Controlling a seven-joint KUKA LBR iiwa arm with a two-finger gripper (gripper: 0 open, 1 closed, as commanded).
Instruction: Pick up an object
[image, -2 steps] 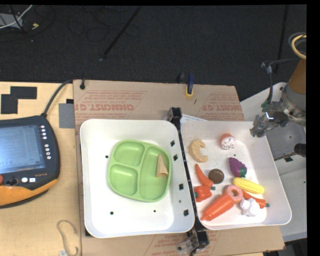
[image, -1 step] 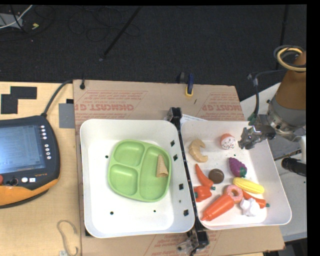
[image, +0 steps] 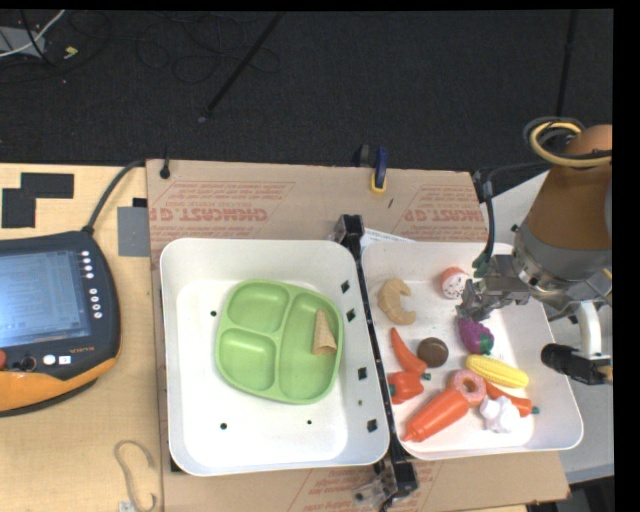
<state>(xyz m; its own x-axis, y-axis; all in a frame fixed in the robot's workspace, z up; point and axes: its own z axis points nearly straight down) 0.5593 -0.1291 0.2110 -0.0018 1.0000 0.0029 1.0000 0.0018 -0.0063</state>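
My gripper (image: 482, 302) hangs low over the right bin (image: 560, 425), near its far right side. A purple eggplant toy (image: 475, 334) lies directly under it; whether they touch I cannot make out. Around it lie a red and white ball (image: 453, 283), a tan croissant (image: 397, 300), a brown ball (image: 432, 351) and a yellow corn cob (image: 497, 372). A pink donut (image: 466, 384), a large carrot (image: 437, 414) and two red peppers (image: 404, 370) sit nearer the front.
The left bin (image: 190, 400) holds a green divided plate (image: 278, 340) with a tan cone piece (image: 324, 333) in its right section. A black divider (image: 365, 340) runs between the bins. A tablet pendant (image: 50, 310) rests at the far left.
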